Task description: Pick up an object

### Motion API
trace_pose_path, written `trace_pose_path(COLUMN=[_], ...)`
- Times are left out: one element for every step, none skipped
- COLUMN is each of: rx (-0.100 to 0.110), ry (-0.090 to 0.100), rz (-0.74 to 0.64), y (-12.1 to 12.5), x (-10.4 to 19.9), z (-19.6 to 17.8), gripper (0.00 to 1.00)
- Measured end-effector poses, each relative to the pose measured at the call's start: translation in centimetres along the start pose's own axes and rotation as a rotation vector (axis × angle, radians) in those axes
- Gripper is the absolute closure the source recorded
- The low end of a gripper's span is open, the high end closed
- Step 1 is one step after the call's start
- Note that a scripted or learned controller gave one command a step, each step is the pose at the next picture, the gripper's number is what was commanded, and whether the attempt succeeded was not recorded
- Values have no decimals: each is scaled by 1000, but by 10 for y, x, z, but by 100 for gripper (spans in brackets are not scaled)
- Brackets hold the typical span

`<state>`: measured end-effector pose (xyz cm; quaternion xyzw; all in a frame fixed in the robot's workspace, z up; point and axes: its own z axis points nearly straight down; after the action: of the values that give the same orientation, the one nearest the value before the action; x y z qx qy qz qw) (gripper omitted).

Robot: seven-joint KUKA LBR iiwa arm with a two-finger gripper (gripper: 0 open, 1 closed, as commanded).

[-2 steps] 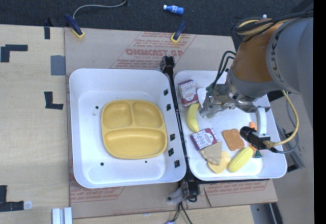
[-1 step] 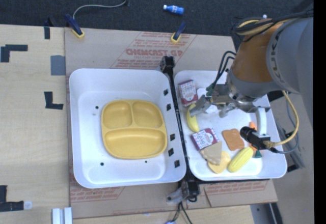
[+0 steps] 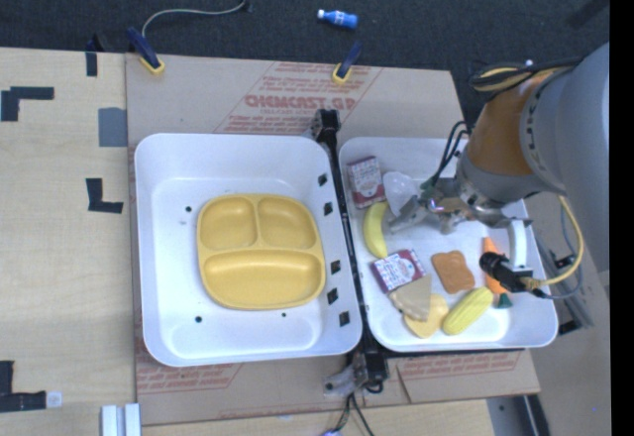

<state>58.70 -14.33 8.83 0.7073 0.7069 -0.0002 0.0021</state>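
Observation:
My gripper is low inside the right bin, reaching in from the right. Its tip is just right of a yellow banana and just below a crumpled clear wrapper. Around it lie a red packet at the bin's back left, a second red packet, an orange cracker, a pale wedge and a yellow corn cob. A small orange carrot lies by the right wall, partly behind a black cable piece.
The left bin holds a yellow divided plate. A black divider strip runs between the bins. Behind the bench, a small blue bottle lies on the dark floor, and yellow clamps grip the cardboard's back edge.

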Motion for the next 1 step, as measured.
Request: trace_pose_path(rx=[-2], ry=[-4], rz=[0], y=[68], x=[36], z=[2], gripper=[0])
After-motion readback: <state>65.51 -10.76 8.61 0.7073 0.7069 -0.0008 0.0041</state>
